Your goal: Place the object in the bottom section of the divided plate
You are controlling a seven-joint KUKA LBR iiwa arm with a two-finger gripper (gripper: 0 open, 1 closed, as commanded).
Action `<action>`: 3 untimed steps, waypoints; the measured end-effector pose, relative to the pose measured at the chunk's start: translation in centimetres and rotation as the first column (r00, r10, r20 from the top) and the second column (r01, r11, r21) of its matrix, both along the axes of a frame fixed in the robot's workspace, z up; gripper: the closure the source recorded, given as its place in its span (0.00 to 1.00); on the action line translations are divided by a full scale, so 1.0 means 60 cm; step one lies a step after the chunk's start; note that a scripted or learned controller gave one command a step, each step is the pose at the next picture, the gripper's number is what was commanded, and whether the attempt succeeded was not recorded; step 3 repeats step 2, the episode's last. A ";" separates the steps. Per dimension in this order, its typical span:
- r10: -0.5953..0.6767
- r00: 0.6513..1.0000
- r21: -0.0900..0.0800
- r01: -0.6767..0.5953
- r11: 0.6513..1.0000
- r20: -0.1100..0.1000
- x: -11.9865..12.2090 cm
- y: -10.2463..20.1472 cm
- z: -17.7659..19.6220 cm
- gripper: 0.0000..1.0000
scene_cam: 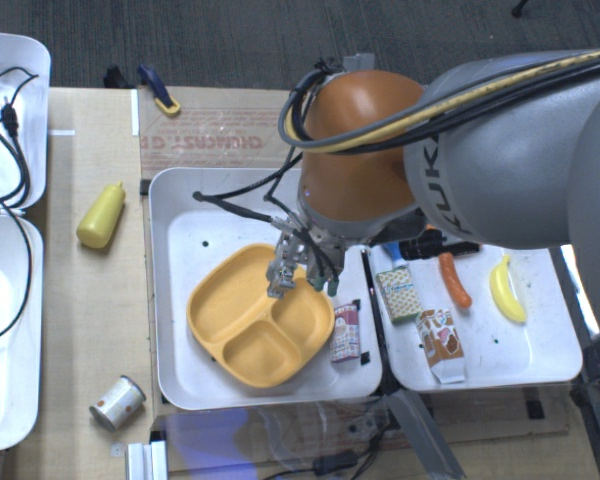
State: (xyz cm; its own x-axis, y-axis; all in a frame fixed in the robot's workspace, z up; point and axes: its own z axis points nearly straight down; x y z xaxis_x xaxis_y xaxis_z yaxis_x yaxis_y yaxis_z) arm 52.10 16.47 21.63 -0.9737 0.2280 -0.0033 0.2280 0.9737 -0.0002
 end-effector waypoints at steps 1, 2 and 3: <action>0.000 1.000 0.000 0.000 1.000 0.000 0.000 0.000 0.000 0.00; -0.001 1.000 0.000 0.001 1.000 0.001 0.002 -0.001 0.015 1.00; -0.001 1.000 0.000 0.001 1.000 0.001 0.002 -0.001 0.015 1.00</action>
